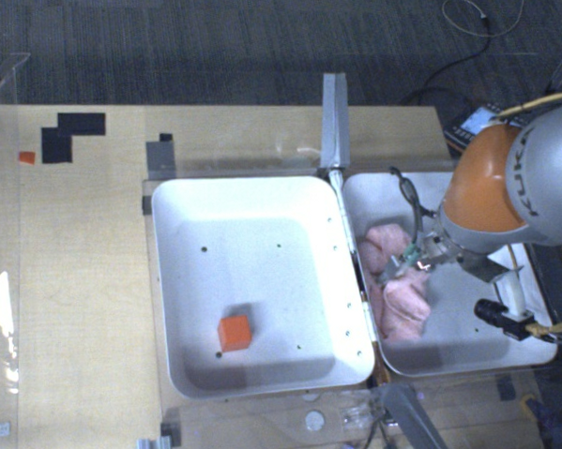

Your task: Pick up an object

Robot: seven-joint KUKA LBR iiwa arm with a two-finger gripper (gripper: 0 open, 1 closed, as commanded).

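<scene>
The arm enters from three o'clock, its orange band (481,185) hanging over the right bin (457,350). The end effector (410,262) sits low at the bin's centre, right above a pink cloth (402,302) that lies bunched along the bin's nine o'clock wall. Whether it is spread or pinching the fabric I cannot tell; the tip merges with the folds and the wrist blocks the line of sight.

The cloth stretches from about eleven o'clock to seven o'clock within that bin, a soft heap that seems the likeliest thing to pick, since the arm is lowered straight over it. Being limp, it would probably bunch and sag if lifted, so a grip on a raised fold looks more promising than one on a flat edge.

In the left bin (180,271), an orange block (235,333) rests alone toward seven o'clock, well apart from the arm and untouched. Both bins sit side by side on the wooden surface (78,305).
</scene>
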